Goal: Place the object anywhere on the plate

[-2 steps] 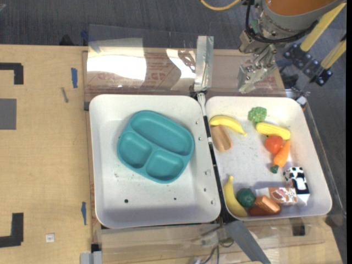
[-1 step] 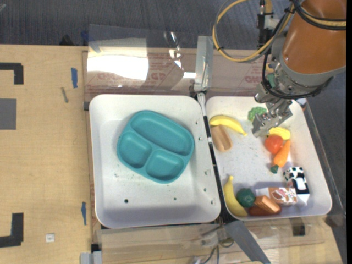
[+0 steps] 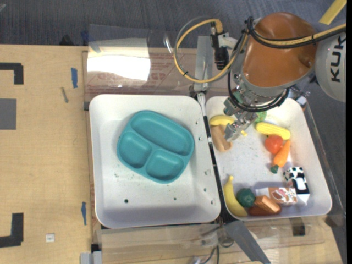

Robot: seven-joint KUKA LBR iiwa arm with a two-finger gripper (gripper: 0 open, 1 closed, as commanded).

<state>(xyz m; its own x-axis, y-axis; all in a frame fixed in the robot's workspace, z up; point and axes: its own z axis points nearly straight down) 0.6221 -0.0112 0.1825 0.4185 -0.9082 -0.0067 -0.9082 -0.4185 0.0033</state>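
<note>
The gripper [image 3: 237, 128] is hanging over the upper left part of the right bin [image 3: 319, 164], under the arm's orange band [image 3: 278, 51]; whether it is apart or together cannot be told, and nothing is showing clamped in it; just beside it a yellow banana [image 3: 221, 120] is lying with its long axis running left to right, its far end passing under the gripper; touching the banana from below, a tan block [image 3: 221, 140] is sitting against the bin's left wall; a second banana [image 3: 273, 130] is lying to the gripper's right, its long axis tilting slightly down toward the right; below that a tomato [image 3: 273, 144] and a carrot [image 3: 281, 155] are lying together, the carrot pointing down and left; a third banana [image 3: 234, 198] is curving along the bin's lower left corner, near a green ball [image 3: 246, 197]; the teal plate [image 3: 156, 146], with three compartments, is sitting in the left bin [image 3: 104, 191], well apart from all these things; both bins are resting on the counter [image 3: 38, 147].
</note>
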